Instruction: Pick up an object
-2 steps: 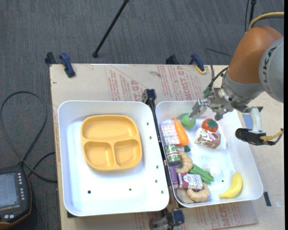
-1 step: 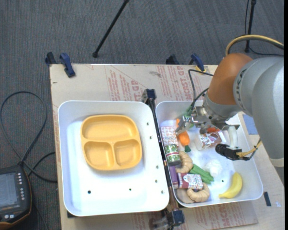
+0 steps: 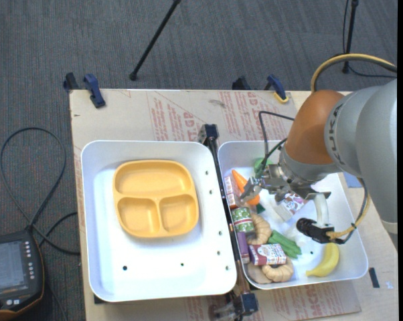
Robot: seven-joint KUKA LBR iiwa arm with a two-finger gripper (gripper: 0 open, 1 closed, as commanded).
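At the left of the frame we see the left bin (image 3: pixel 101 259) with a yellow divided tray (image 3: pixel 156 197) lying flat in it, its three compartments bare; we take it as the likely drop spot for whatever gets lifted. Moving right, the right bin (image 3: pixel 359 263) is crowded with toy food: an orange carrot (image 3: pixel 239 179) near its upper left, small printed cartons (image 3: pixel 268 253) lower down, green pea pods (image 3: pixel 285 243) beside them, and a yellow banana (image 3: pixel 325 260) at the lower right. The arm (image 3: pixel 335 139) leans in from the right, and its gripper (image 3: pixel 274 187) hangs low over the clutter, presumably choosing a target. We cannot tell how the gripper is set or whether it has anything.
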